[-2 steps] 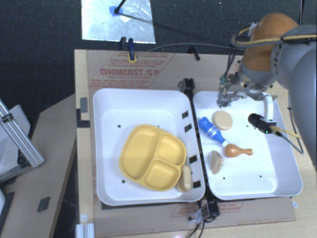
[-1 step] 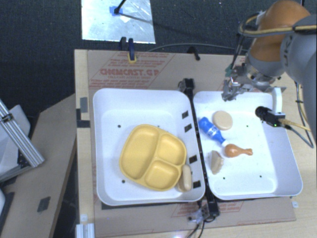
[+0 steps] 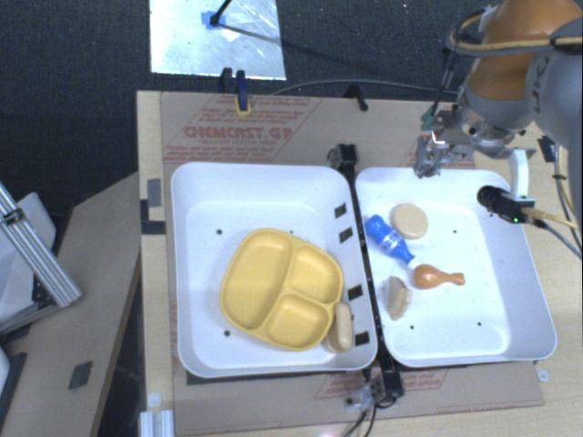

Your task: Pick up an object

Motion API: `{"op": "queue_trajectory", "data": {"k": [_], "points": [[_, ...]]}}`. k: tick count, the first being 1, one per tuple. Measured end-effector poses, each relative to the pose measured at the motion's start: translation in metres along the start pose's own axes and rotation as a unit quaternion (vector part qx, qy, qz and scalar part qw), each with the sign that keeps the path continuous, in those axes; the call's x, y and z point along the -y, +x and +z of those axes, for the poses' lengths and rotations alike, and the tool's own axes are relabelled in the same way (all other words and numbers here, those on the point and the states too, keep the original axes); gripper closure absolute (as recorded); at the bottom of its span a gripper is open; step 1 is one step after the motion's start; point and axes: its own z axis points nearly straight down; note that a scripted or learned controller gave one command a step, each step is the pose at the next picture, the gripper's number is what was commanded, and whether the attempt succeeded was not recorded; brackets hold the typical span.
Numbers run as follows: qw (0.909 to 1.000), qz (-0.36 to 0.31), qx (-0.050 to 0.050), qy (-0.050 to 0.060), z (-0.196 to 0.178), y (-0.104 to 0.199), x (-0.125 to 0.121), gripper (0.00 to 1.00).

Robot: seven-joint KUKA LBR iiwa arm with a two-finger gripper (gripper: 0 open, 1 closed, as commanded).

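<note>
My gripper [image 3: 427, 165] hangs over the far edge of the right bin [image 3: 510, 335], with nothing seen between its fingers. Below it in that bin lie a round beige bun [image 3: 410, 220], a blue bottle [image 3: 389, 238], an orange drumstick-shaped toy [image 3: 437, 278] and a tan wedge-shaped piece [image 3: 398, 297]. The left bin [image 3: 200, 244] holds a yellow divided tray [image 3: 281, 288] and a tan bread-like piece [image 3: 342, 326] leaning at the tray's near right corner.
A black divider [image 3: 362, 253] runs between the two bins. Both bins rest on a cardboard sheet [image 3: 246, 130]. A metal rail [image 3: 32, 253] sticks out at the left. The arm's orange band and grey body [image 3: 524, 44] loom over the far right.
</note>
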Motion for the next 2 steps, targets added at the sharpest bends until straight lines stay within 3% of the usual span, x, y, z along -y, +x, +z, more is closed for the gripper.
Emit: {"op": "queue_trajectory", "data": {"k": [2], "points": [[1.0, -0.002, -0.001, 0.003, 0.016, 0.096, 0.048, 1.0]]}}
